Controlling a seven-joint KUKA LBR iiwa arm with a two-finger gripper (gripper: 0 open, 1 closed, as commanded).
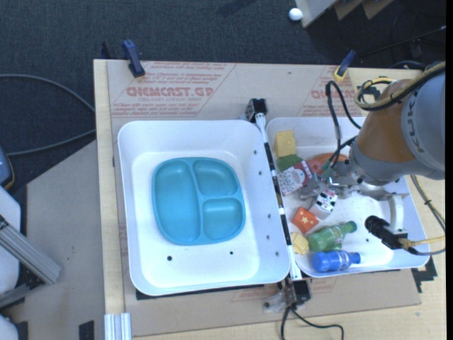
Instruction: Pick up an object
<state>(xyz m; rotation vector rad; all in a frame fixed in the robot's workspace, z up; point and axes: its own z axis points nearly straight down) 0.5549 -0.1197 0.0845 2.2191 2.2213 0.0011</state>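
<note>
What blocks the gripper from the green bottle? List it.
Nothing visible. The gripper hangs over the right bin, above the dice; the green bottle lies just below in view, top exposed, orange block beside it.

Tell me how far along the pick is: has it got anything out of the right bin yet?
Nothing looks picked yet. The gripper is low in the right bin, among the clutter near a black-and-white dotted piece, but no object can be seen lifted or held. The green bottle, blue bottle, orange block and yellow block lie in the bin. Grasping and lifting remain.
</note>
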